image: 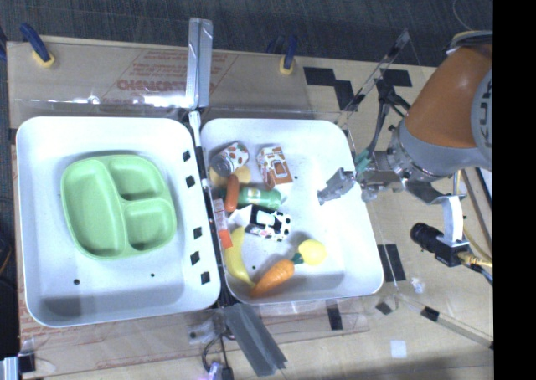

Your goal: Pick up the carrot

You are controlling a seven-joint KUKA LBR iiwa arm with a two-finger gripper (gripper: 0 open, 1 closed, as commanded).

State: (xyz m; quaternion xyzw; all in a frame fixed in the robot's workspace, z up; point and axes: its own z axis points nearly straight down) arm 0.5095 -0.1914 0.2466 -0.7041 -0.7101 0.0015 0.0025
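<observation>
The pincer (335,187) hangs over the right side of the right bin (358,274), at the end of the grey arm (444,131) that reaches in from the right; I cannot tell from here how it is set. Nothing sits directly beneath it, just bare white floor, so it looks poised above the bin and not yet committed to a target. The carrot (275,276) lies well apart from it, near the bin's front wall, tilted, with a banana (235,256) just beside its tip and a lemon (311,253) by its green end. That crowding will likely make a clean grasp awkward. The left bin (38,286) holds a green divided plate (119,205). Both bins rest on a pale tabletop (251,69) with blue clamps along its far edge.
</observation>
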